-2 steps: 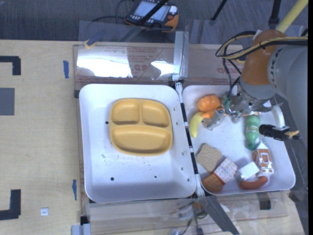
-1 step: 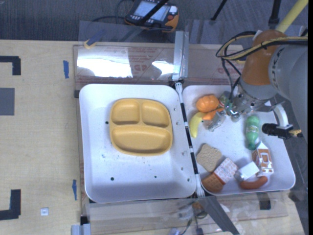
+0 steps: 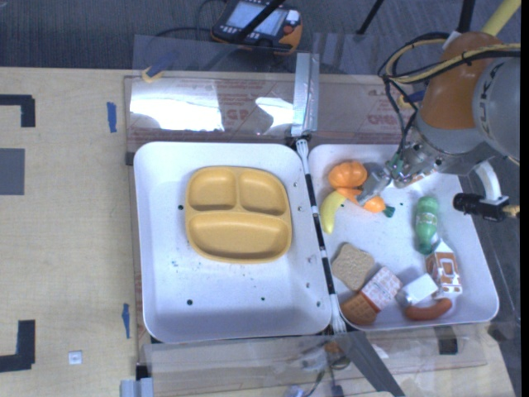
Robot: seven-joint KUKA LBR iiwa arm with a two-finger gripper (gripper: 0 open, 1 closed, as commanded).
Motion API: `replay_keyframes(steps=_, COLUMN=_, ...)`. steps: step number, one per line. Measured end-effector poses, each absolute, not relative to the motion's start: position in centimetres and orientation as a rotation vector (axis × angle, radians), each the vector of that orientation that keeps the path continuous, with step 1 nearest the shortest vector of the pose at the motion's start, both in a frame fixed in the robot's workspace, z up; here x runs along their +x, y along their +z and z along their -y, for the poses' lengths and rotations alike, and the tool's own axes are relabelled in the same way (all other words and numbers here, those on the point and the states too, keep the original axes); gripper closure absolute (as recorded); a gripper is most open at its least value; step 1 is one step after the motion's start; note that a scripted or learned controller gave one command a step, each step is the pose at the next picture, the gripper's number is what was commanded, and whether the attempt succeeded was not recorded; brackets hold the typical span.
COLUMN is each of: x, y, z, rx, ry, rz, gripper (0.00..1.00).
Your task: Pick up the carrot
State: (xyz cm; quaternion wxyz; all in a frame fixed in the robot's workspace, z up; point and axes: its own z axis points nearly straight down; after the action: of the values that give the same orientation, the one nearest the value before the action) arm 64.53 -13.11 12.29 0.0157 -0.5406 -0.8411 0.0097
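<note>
Here, the carrot point(image 3: 369, 203) lies in the right bin point(image 3: 483, 246), touching a banana point(image 3: 331, 210) and just below an orange pepper point(image 3: 347, 174). The end effector point(image 3: 382, 178) sits right beside it; its grip state cannot be told.

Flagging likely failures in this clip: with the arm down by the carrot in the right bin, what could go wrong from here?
1. The carrot lies tight between the orange pumpkin-like toy and the banana; the gripper may bump or grab a neighbour instead.
2. The carrot is small and tapered, so it could slip out on lifting.
3. It lies near the bin divider, so a push could wedge it there.
</note>
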Motion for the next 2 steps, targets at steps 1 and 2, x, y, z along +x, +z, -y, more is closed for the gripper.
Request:
replay_keyframes(steps=1, x=62.4, y=8.4, z=14.5, rx=-1.353, ry=0.024, rz=2.793, gripper=0.00)
replay_keyframes(steps=2, x=62.8, y=9.4, z=14.4, rx=-1.352, ry=0.016, rz=2.813, gripper=1.00)
